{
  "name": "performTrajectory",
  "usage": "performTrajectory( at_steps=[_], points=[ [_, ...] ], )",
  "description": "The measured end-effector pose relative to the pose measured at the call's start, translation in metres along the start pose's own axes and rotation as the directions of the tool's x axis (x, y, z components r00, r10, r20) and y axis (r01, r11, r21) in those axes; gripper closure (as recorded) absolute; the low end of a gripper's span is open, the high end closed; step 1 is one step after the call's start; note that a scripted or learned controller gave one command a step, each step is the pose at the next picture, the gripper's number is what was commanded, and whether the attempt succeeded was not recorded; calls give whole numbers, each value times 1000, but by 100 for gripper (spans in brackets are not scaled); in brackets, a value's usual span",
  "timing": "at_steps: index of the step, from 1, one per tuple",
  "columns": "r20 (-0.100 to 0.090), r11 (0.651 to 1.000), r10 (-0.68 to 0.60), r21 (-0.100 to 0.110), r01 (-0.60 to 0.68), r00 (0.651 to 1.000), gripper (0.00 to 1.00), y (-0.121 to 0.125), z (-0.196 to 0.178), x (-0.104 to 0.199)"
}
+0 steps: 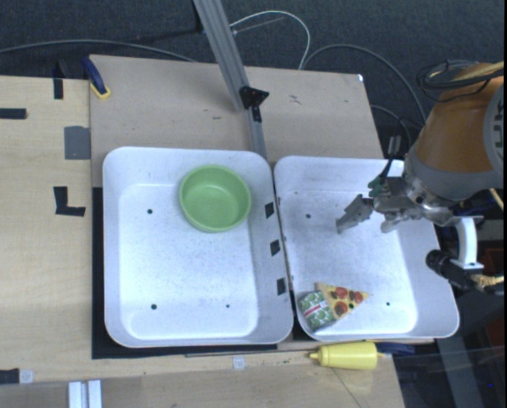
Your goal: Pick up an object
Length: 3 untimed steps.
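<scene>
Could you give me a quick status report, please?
Claw over right bin, holding nothing. Pizza slice and green packet at near-left corner. Path clear.

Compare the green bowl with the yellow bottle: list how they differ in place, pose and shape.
Place: the green bowl sits inside the left bin, toward its far side; the yellow bottle lies outside both bins, on the bench just past the right bin's near rim.
Pose: the bowl stands upright, mouth up; the bottle lies on its side.
Shape: the bowl is round and open; the bottle is long and narrow.
Shared: the gripper touches neither.
</scene>
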<state>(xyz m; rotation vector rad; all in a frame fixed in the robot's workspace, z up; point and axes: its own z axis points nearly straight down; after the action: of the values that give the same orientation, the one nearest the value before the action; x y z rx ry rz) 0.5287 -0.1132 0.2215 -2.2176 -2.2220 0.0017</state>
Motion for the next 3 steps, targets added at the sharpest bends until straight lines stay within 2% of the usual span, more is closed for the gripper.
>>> performTrajectory(
  at_steps=[1, 2, 3],
  points=[
    [0, 1000, 0, 0, 0, 1000, 0, 0, 0, 0],
    [1, 1000, 1, 5, -1, 1000, 0, 0, 43, 0],
    [0, 1000, 0, 6, 0, 1000, 0, 8, 102, 2]
  ],
)
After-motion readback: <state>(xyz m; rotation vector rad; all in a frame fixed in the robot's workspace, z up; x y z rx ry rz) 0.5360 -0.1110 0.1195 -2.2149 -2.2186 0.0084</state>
